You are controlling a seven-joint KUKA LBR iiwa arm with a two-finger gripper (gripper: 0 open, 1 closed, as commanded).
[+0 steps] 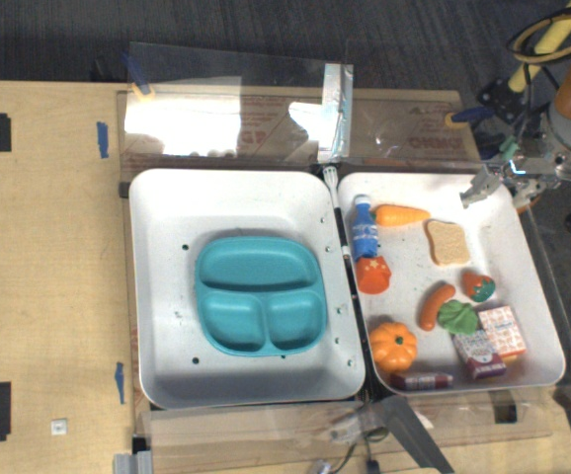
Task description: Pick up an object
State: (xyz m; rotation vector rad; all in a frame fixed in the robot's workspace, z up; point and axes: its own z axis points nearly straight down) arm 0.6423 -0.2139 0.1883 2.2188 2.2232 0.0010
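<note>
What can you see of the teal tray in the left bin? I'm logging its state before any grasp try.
The teal tray is a rounded-rectangle divided plate that looks like matte plastic: one long compartment along its far side and two smaller ones along its near side, split by raised ridges. It lies flat, right side up, near the middle of the left bin, resting on the bin's floor. Nothing lies in its compartments and nothing else touches it.

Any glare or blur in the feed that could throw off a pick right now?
Camera view: strong glare washes out the clear panel behind the left bin; soft shadow pools under the teal tray; the right bin is evenly lit, its toys readable; the gripper at the top right corner looks slightly blurred.
</note>
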